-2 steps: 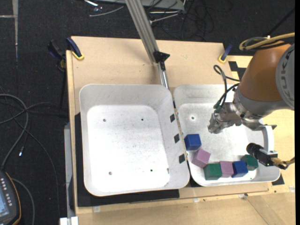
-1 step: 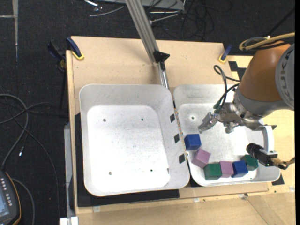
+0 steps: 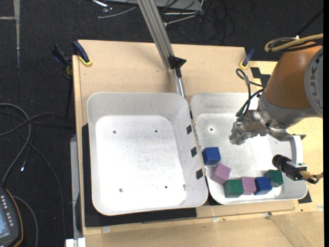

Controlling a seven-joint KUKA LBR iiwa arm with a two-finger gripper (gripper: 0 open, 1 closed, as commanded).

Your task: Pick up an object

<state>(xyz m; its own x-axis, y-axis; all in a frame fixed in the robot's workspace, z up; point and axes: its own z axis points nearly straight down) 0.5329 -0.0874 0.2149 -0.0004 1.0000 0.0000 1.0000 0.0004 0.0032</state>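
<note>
A: What sits around the gripper [image 3: 239, 136]?

B: Two shallow white bins on a wooden bench [image 3: 128, 66]. The left bin [image 3: 134, 153] shows a speckled white floor. The right bin [image 3: 216, 107] carries all the blocks, and the arm [image 3: 295, 84] — grey, with a broad orange band — leans in over it from the right. A metal pole [image 3: 157, 27] slants down from the top to the seam between the bins, and blue and yellow clamps [image 3: 82, 53] grip the bench's back corners.

A: Anything crowding the blocks?

B: A black fitting [image 3: 288, 167] on the arm's lower part hangs over the bin's near right corner, just beside the green block [image 3: 275, 177]. Otherwise the blocks lie open to view.

A: How do they look?

B: Small cubes along the near side of the right bin. A blue block [image 3: 211, 155] stands nearest the dividing wall, a pink block [image 3: 221, 173] tilted just in front of it. Then a row — a dark green block [image 3: 233, 188], a second pink block [image 3: 248, 184] and a second blue block [image 3: 262, 184], packed close together, with the green one at the far end.

A: And the gripper itself?

B: It hangs over the bin's bare middle, apart from the blocks, nothing visible between its fingers. Whether they are spread or closed, I cannot tell.
</note>
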